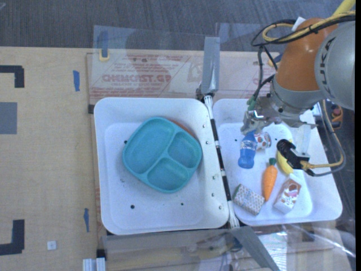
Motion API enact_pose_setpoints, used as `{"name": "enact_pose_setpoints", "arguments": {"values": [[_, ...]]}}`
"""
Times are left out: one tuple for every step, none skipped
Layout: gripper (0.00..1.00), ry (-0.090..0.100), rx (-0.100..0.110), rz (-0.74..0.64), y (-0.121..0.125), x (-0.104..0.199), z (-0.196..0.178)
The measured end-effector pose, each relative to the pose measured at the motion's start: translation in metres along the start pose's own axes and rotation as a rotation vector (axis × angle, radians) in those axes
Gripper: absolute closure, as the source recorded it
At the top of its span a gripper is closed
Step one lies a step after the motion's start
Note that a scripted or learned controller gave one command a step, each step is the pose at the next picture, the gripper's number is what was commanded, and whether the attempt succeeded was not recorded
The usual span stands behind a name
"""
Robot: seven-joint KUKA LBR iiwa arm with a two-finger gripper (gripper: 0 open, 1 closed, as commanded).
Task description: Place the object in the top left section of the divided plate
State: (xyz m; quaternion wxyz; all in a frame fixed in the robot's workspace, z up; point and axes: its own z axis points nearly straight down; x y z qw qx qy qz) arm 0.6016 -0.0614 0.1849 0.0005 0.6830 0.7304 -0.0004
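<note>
I'm seeing the end effector [252,122] hanging over the right bin [327,208], just above the bottle [246,151]; its opening I cannot tell. The plate [162,154] is sitting in the left bin [113,202].

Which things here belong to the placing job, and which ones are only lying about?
For the job:
- divided plate, teal, in the left bin
- gripper, above the blue bottle; which object it will take is not certain

Lying about in the right bin:
- carrot
- banana
- small carton
- patterned packet
</note>
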Motion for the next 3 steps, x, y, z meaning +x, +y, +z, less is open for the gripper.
{"name": "enact_pose_setpoints", "arguments": {"values": [[1.0, 0.002, 0.0, -0.078, 0.007, 0.062, 0.0], [1.0, 0.001, -0.002, -0.025, 0.012, 0.132, 0.0], [0.0, 0.001, -0.002, -0.025, 0.012, 0.132, 0.0]]}}
